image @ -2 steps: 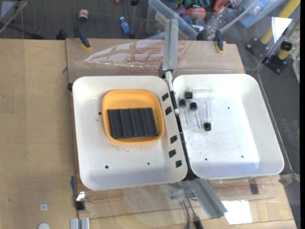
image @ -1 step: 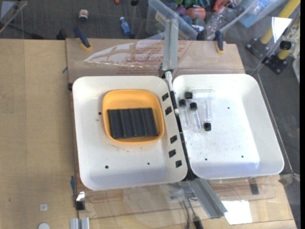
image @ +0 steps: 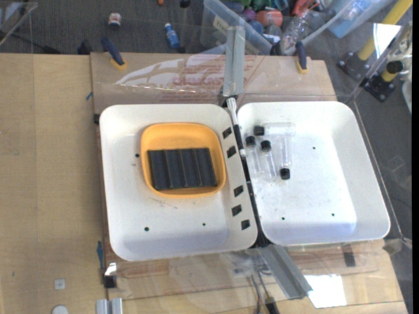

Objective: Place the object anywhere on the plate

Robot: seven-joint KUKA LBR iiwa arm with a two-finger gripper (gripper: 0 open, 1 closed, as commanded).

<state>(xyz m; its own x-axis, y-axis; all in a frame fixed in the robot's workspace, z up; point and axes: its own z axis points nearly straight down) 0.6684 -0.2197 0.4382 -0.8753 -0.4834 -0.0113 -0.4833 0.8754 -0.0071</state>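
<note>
From above, the wooden desk [image: 46, 175] carries two shallow white bins side by side. The left bin [image: 124, 221] holds an orange plate [image: 149, 139], roughly square with rounded corners, sitting a little toward twelve o'clock of the bin's middle. On the plate lies a dark ribbed block [image: 182, 169], a flat black rectangle with lengthwise grooves; it covers most of the plate's floor and reaches toward the six o'clock rim.

The right bin [image: 327, 175] holds a cluster of clear tubes with black caps [image: 272, 152], lying toward its ten o'clock corner, close to the wall shared with the left bin. The caps show as small dark dots; the clear bodies are faint against the white floor and hard to count. Small black tabs [image: 234, 172] run along the divide between the bins.

Beyond the desk at twelve to one o'clock stands a clear tub of coloured toys [image: 275, 5]. A metal bar [image: 234, 61] rises from the seam between the bins toward twelve o'clock.

As for the hand, I cannot tell its state from here.
</note>
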